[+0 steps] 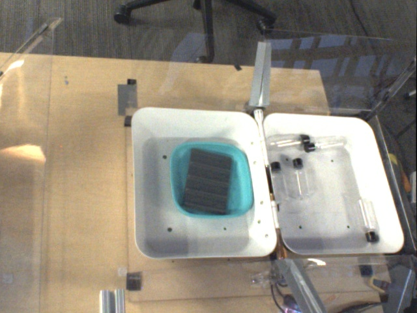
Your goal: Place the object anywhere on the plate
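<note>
In the right bin (pixel 384 175), several clear tubes (pixel 300 178) are hard to count; one dark ridged block (pixel 208 180) lies on one teal plate (pixel 244 175); the gripper's state cannot be told.

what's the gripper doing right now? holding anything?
Gripper: cannot be told from the camera view. The dark grey block already lies on the teal plate in the left bin, with nothing gripping it.

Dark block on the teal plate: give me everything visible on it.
The dark block is a charcoal-grey rectangular slab with ridges running across its top; it looks like foam or rubber. It lies flat, slightly skewed, its long side running up-down in the view. It rests inside the teal plate, roughly centred, in the left white bin. Nothing else touches it.
</note>
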`<state>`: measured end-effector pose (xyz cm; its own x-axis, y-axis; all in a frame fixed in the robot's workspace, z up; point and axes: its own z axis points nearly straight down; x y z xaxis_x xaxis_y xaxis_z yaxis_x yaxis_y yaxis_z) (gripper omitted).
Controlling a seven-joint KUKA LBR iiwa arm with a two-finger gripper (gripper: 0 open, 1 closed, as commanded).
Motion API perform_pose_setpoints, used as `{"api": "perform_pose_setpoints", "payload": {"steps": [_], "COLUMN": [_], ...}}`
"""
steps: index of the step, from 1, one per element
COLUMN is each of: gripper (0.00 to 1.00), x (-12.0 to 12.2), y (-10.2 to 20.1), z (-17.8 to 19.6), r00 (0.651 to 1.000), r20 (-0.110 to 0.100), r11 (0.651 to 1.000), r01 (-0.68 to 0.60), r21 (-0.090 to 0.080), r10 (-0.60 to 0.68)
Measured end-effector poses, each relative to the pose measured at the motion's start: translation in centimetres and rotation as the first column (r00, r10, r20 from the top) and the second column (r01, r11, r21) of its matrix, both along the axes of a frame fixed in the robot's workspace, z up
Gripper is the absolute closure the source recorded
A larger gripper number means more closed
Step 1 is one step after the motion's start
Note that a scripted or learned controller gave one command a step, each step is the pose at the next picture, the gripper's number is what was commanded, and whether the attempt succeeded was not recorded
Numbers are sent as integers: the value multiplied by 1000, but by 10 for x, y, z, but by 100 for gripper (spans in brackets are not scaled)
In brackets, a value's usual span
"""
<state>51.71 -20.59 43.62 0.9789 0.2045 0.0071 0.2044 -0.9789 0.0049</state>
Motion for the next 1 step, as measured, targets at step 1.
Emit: {"api": "perform_pose_setpoints", "payload": {"steps": [1], "gripper": [0], "x": [-29], "y": [0], "z": [0], "r00": [1000], "r20": [0], "r11": [1000], "r01": [2], "r21": [0], "r10": [-2]}}
